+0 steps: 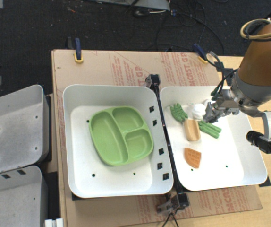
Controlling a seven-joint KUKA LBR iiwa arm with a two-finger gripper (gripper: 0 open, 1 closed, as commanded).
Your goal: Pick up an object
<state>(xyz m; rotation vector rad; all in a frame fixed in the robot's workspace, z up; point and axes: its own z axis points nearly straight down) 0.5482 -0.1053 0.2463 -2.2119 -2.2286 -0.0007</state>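
Left bin: the green divided plate takes the middle; bare floor runs along the walls around it.
Right bin: the near and right floor lie bare.
Right bin, far part: green leafy piece, white item, tan block and green stalk crowd together.
Orange piece: lies apart, open floor around it.
Above the cluster: the gripper and arm hang over it.

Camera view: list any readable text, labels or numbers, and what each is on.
Red printed lettering on the brown board under the bins, near the left bin's top edge: upside down and partial, not reliably readable.
More red lettering on the same board above the right bin: also inverted, not readable.
Red lettering along the board's front edge, bottom right: too small and cut off to read.
Nothing legible on the green plate, the food items or the arm.
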